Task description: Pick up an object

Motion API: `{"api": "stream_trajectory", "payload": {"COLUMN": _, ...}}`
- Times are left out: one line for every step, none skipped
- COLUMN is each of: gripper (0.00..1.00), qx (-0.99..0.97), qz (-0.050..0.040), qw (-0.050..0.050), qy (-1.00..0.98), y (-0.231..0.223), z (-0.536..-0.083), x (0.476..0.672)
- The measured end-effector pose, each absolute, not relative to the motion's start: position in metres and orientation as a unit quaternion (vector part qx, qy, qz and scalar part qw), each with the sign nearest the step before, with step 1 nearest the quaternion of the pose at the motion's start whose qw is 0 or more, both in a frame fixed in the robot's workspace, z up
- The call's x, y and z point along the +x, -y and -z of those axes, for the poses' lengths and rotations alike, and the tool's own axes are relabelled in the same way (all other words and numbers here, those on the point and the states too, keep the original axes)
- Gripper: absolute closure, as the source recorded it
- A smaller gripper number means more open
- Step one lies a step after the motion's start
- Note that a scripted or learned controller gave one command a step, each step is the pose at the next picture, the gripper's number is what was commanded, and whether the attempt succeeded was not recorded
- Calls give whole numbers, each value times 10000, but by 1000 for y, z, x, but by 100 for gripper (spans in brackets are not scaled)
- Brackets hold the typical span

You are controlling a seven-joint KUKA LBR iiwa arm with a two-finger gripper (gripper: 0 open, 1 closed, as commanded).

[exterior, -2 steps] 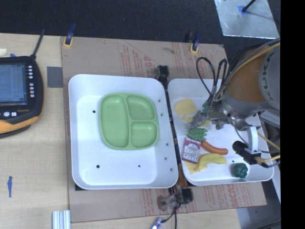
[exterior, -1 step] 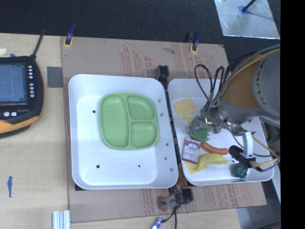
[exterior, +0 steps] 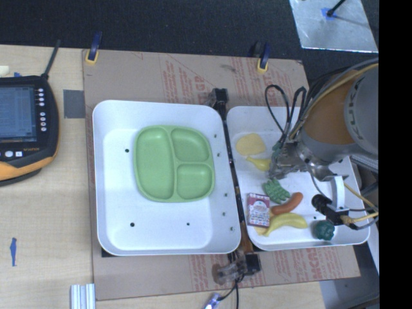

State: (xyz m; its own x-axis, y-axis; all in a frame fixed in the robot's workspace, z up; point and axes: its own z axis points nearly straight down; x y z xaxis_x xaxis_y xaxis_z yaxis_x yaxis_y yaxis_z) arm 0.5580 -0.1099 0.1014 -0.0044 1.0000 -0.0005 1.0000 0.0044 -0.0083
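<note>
Hanging over the right bin [exterior: 357, 237], your gripper [exterior: 281, 166] sits just above the green ridged toy [exterior: 276, 189]; you cannot tell how its fingers stand. Beside it lie a sausage [exterior: 288, 204] and banana [exterior: 287, 223].

I can read almost nothing here. The brown cardboard sheet [exterior: 161, 76] under my bins carries repeated red print along its edges, too small and blurred to make out. The small red carton [exterior: 259, 210] in my right bin has a pale label, also illegible. The pendant's screen [exterior: 17, 114] at far left shows only blurred lines.
</note>
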Motion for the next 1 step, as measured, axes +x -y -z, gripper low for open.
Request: {"api": "stream_trajectory", "payload": {"gripper": 0, "qx": -7053, "qz": -33, "qw": 26, "qy": 7089, "y": 110, "z": -101, "x": 558}}
